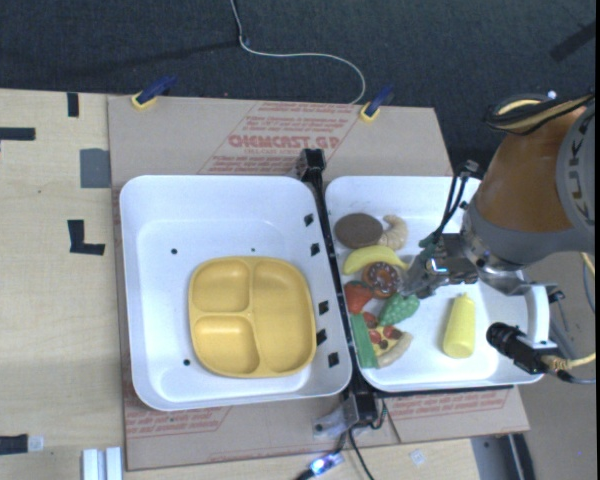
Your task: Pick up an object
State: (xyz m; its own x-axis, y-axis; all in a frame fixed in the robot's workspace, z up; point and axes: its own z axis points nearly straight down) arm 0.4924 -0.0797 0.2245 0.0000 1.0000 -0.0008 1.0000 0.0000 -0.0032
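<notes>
The gripper hangs low in the right bin, over a heap of toy food by the divider; whether its jaws are apart or together, I cannot tell. Just beside it lie a banana, a brown disc and a yellow bottle. The left bin holds a yellow divided plate.

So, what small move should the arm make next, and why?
Probably a short descent straight down. The gripper hangs in the right bin, over the crowded toy food along its left side, close to the donut and the banana. Nothing is visibly held yet, so lowering onto the pile seems the sensible step.
</notes>
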